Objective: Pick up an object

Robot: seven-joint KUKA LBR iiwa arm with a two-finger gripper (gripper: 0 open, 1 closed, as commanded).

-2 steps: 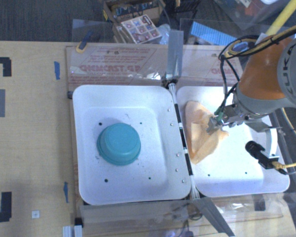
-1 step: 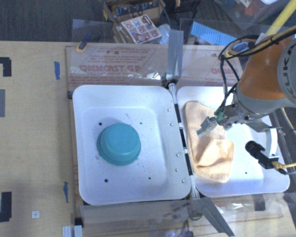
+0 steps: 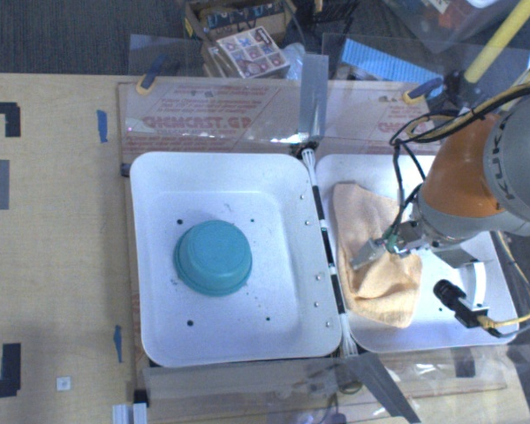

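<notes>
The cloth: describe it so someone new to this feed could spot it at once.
Find the two white bins side by side and take the right bin, where the arm reaches in. The cloth lies crumpled along that bin's left side, under the tool. It is soft and pale orange, unlike the hard teal bowl in the left bin.

The left white plastic bin (image 3: 287, 193) has lots of open floor all around the round teal bowl (image 3: 214, 256), which sits upside down near its middle. In the right white bin (image 3: 371, 334), the crumpled yellow cloth (image 3: 375, 254) fills the left half. The grey and orange arm (image 3: 477, 184) hangs over the rest, blocking the way in from the right.
</notes>
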